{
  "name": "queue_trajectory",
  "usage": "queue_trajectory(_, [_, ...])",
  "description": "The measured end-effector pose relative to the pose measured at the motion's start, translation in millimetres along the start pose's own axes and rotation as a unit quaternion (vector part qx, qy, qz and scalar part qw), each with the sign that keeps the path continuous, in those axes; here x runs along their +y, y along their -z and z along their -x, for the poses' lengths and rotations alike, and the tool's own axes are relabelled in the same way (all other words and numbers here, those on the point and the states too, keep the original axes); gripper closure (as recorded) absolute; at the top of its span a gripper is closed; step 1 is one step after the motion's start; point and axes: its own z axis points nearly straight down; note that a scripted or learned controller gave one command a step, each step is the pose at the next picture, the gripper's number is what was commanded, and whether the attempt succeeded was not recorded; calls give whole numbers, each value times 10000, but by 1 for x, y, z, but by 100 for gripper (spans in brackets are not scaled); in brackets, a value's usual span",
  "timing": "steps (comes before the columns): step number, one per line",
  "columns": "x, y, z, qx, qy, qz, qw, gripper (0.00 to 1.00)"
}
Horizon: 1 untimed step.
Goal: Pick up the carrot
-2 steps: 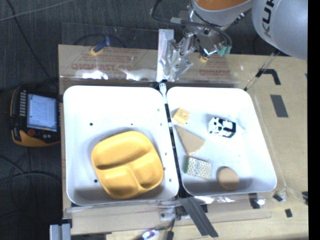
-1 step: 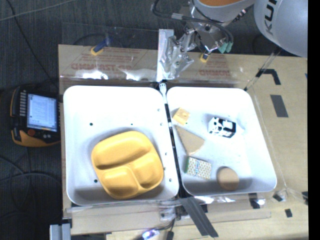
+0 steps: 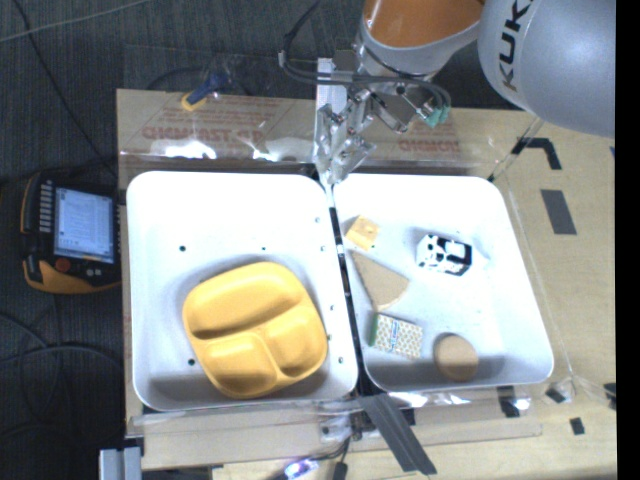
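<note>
My gripper hangs over the far rim where the two white bins meet, just above the divider. No object is visible in it. The right bin holds several small items: a yellow cracker-like square, a tan wedge-shaped piece, a black-and-white object, a green-and-white packet and a round brown item. All of them lie nearer the camera than the gripper and apart from it. None of them clearly has a carrot's orange, tapered shape.
A yellow divided plate lies in the left bin. A control pendant rests left of the bench. Clear plastic sheeting lies behind the bins. The grey arm comes in from the upper right.
</note>
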Motion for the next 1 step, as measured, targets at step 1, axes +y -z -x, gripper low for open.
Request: queue_trajectory(1, [21, 11, 16, -4, 918, -3, 9958, 100])
